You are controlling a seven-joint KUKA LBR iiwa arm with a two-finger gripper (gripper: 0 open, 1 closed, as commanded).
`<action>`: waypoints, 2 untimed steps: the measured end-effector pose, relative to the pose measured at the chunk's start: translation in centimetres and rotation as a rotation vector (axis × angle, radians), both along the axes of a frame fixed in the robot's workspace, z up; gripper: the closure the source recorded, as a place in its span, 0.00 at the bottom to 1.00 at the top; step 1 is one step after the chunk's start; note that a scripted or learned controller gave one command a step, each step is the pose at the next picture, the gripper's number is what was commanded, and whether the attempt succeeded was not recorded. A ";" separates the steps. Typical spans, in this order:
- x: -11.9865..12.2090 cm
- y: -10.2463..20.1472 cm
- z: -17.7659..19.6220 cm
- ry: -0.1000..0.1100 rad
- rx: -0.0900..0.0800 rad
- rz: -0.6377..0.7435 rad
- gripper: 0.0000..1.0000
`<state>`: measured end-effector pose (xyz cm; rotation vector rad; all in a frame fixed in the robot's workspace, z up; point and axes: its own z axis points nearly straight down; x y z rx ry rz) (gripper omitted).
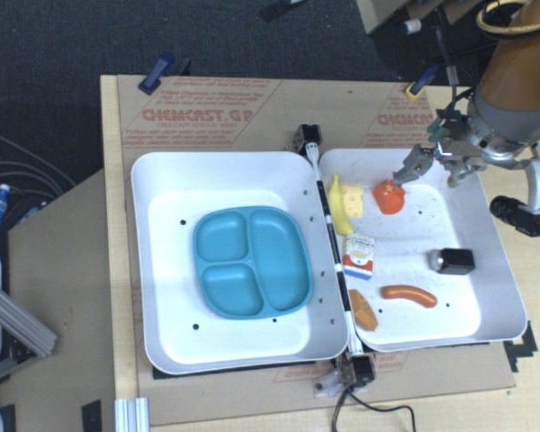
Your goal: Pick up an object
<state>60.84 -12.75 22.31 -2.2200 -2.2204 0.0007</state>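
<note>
The red toy tomato (390,197) lies in the right bin (486,322), toward its far edge, and serves here as the landmark. The gripper (412,168) hangs just up and right of the tomato, its grey fingers reaching down toward it; whether they are apart or together cannot be told from this angle, and nothing is seen between them. Left of the tomato a yellow toy banana (341,207) lies along the bin's left wall with a pale yellow block (353,202) against it. Nearer the camera from the tomato sits a small white carton (359,256) with red and blue print, too small to read. Farther toward the near edge lie a brown bread-like piece (364,311) and, to its right, an orange-red toy sausage (409,295). A small black box (454,260) sits down and right of the tomato. Far left of the tomato, the left bin (162,187) holds a blue divided plate (252,261) with three compartments. The board (207,115) beyond the bins bears red print reading "CHEMCAST".
</note>
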 end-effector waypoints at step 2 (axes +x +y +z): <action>6.2 1.1 -12.3 -0.013 -0.003 0.002 1.00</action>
